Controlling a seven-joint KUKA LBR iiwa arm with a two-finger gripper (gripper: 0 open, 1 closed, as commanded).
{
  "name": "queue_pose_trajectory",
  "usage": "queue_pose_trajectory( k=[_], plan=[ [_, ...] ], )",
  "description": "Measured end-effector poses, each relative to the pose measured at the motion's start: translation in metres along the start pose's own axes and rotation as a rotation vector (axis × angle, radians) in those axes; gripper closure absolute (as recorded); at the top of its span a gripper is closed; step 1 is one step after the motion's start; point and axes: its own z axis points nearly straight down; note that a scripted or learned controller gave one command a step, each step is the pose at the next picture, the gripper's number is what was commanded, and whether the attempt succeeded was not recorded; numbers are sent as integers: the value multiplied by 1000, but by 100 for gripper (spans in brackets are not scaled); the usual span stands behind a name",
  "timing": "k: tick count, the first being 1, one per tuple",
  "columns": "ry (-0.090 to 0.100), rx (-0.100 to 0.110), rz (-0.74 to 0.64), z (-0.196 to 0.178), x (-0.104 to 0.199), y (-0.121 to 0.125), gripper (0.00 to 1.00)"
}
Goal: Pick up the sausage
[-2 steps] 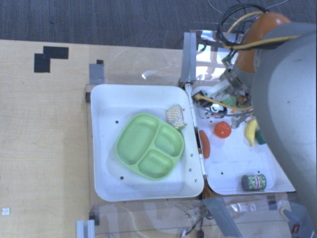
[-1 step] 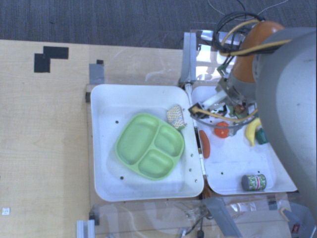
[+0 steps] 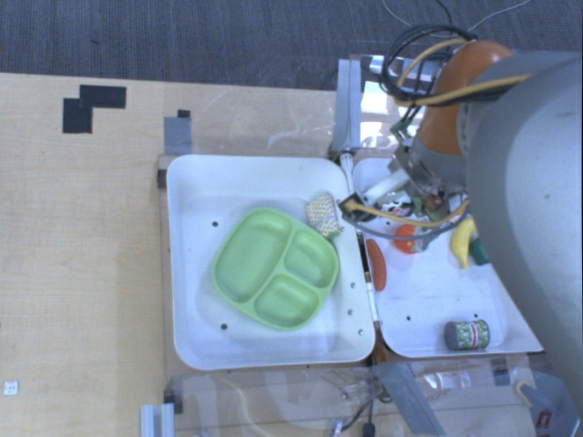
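The sausage (image 3: 375, 264), a short orange-red link, lies in the right bin (image 3: 428, 303) close against its left wall, pointing toward the front. My gripper (image 3: 412, 215) hangs over the back of that bin, up and to the right of the sausage and apart from it. Cables and the wrist cover much of the gripper. Nothing can be seen held in it.
A small red round thing (image 3: 406, 238) sits just below the gripper, a yellow banana (image 3: 463, 241) to its right. A grey can (image 3: 467, 335) lies at the bin's front. The left bin (image 3: 191, 244) holds a green divided plate (image 3: 276, 268) and a pale checkered piece (image 3: 322, 213).
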Motion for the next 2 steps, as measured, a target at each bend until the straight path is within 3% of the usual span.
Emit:
queue_pose_trajectory(
  k=[1,2],
  plan=[
    [1,0,-35,0,-1,-2,0],
    [3,0,-123,-1,-84,-29,0]
  ],
)
